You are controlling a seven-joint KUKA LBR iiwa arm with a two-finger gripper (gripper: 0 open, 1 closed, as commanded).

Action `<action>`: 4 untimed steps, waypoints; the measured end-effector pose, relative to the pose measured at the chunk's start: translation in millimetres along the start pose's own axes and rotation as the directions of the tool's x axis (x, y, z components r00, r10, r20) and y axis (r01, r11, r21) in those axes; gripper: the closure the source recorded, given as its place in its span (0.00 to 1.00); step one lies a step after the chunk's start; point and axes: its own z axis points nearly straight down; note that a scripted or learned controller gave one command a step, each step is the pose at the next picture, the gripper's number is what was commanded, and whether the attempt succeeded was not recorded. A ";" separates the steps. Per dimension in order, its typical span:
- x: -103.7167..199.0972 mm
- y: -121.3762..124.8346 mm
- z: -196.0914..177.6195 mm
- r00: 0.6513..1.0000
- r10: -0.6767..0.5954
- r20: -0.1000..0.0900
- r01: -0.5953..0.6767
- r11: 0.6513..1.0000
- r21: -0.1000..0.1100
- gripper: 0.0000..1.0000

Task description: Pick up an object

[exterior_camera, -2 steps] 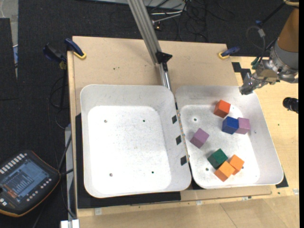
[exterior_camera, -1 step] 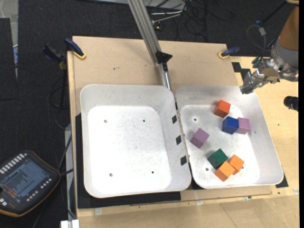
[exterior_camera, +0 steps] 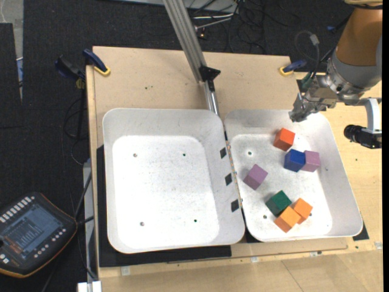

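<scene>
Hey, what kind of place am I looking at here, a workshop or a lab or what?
Most likely a robotics lab test bench. A robot arm's gripper hangs over a white bin of coloured blocks such as an orange block, a teach pendant lies on the floor, and clamps hold the board.

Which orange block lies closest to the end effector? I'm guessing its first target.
The lone orange block at the right bin's far end, just below the end effector; the others sit by the green block.
</scene>
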 end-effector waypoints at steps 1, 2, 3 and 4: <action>42.9 -5.9 3.0 1.000 0.001 0.000 -0.001 1.000 0.001 1.00; 100.1 -17.3 -3.2 1.000 -0.001 -0.001 0.001 1.000 0.001 1.00; 156.1 -14.4 4.4 1.000 -0.001 -0.001 0.001 1.000 0.002 1.00; 212.0 -19.0 16.6 1.000 0.000 -0.001 0.000 1.000 0.003 1.00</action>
